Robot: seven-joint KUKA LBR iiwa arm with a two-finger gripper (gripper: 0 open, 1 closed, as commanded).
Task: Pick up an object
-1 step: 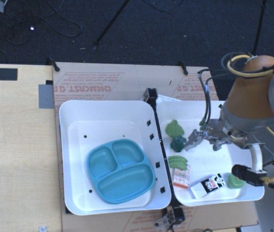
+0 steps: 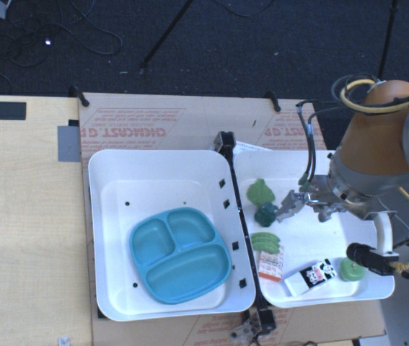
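Jaws (image 2: 288,206) of mine hang low over the right bin (image 2: 366,293), near its middle, and I cannot tell whether they are spread or pressed together; from this slant they are a grey tangle of metal, and nothing shows between them. Just beside their tip, toward the divider between the bins, lies a dark green lump (image 2: 265,214), and touching it on the far side is a light green leafy toy (image 2: 260,192). Nearer the front edge of the counter, a pale green ridged piece (image 2: 265,240) sits against a small orange and white packet (image 2: 270,264). Toward the bin's front right corner a black and white carton (image 2: 312,276) lies flat, and a round green piece (image 2: 350,269) rests just beside it, close to a black cable end. My arm (image 2: 377,139) comes in from the right, its orange band above the wrist. The left bin (image 2: 154,166) holds a blue divided plate (image 2: 180,254), lying flat toward its front right part.
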